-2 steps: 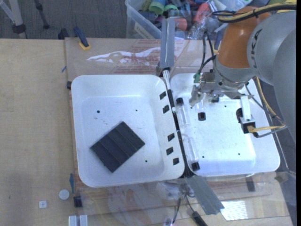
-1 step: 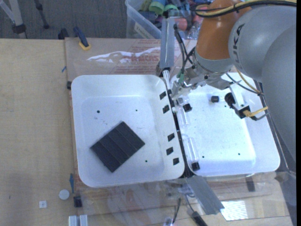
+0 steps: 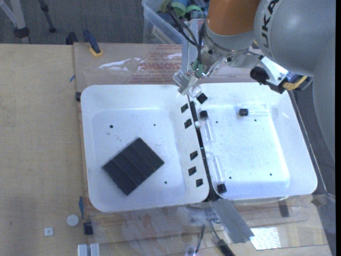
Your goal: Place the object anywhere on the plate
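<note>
Object [image 3: 243, 111]: small dark piece, lying loose on the floor of the right bin [image 3: 298, 143], toward that bin's 12 o'clock side, apart from every wall. Too small to give a shape or a long axis; judged to be the thing to be moved, since nothing else loose lies in that bin.

Plate [image 3: 133, 165]: dark grey slatted square, flat on the floor of the left bin [image 3: 88, 143], set corner-on like a diamond, toward that bin's 6 o'clock side. Nothing rests on it.

Gripper [image 3: 187, 82]: one only, hanging from the grey arm [image 3: 298, 20] below its orange band, above the 12 o'clock end of the ridge where the two bins meet. Whether it is spread or pressed together cannot be told from this angle; nothing can be seen pinched in it.

Governing relation: the object lies at about 4 o'clock from the gripper, near but clearly apart. The plate lies at about 7 o'clock from the gripper, farther off and across the ridge. From the object, the plate is at about 8 o'clock.

Status, as a judgement: pick not yet made; the task stands at its start. The next move would carry the gripper out toward 4 o'clock and down over the object, then across the ridge to the plate

Risk: the piece is small, so a slightly off-centre descent could miss or nudge it
</note>
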Robot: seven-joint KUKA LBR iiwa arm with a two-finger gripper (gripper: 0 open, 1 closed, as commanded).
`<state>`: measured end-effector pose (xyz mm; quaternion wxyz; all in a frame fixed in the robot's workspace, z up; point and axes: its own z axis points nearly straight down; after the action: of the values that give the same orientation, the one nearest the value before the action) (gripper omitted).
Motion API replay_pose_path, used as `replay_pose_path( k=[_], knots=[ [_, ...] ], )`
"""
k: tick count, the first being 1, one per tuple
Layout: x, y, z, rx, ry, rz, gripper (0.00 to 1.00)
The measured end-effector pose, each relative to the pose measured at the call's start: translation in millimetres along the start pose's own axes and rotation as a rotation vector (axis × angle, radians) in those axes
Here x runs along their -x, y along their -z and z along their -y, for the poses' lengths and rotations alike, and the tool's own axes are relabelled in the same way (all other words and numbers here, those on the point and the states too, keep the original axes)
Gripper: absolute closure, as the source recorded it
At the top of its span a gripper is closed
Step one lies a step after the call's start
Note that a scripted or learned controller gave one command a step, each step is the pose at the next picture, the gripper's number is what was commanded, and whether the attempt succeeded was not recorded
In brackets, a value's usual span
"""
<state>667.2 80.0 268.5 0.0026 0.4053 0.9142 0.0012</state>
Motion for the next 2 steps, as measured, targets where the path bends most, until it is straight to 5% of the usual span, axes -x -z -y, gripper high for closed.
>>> replay_pose_path(
  k=[2],
  knots=[
    [-64,133,-42,0.004,0.859,0.001,1.00]
  ],
)
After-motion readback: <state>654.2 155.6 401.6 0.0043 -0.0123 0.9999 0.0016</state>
